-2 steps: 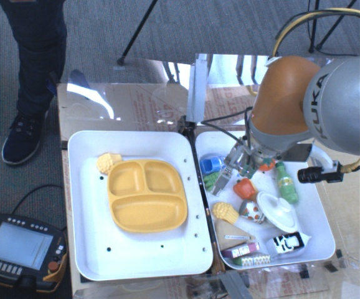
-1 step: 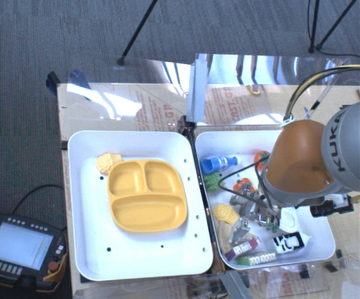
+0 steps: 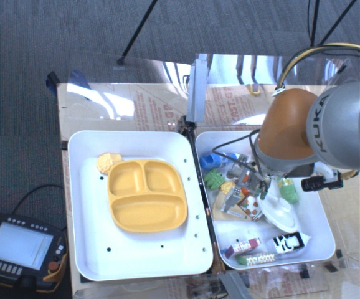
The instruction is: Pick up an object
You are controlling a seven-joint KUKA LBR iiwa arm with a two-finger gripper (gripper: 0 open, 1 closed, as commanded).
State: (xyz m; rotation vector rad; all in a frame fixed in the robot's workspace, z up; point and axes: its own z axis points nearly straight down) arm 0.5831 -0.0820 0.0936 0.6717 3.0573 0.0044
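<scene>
My gripper (image 3: 235, 192) is down in the right bin (image 3: 326, 229), reaching in among a heap of small things. Close around it lie a green toy (image 3: 214, 180), a blue object (image 3: 210, 161) and a red-and-white patterned box (image 3: 250, 208). A white dish (image 3: 281, 214) and a pale green item (image 3: 288, 192) sit just to its right. The arm's orange band (image 3: 286, 126) hides the back of this bin. I cannot see anything clearly held.
The left bin (image 3: 86, 229) holds a yellow divided plate (image 3: 147, 195) and a small yellow piece (image 3: 108, 162) at its back left. Near the right bin's front edge lie a black-and-white box (image 3: 288, 242), a purple-and-white box (image 3: 242, 247) and a green-and-white strip (image 3: 257, 260).
</scene>
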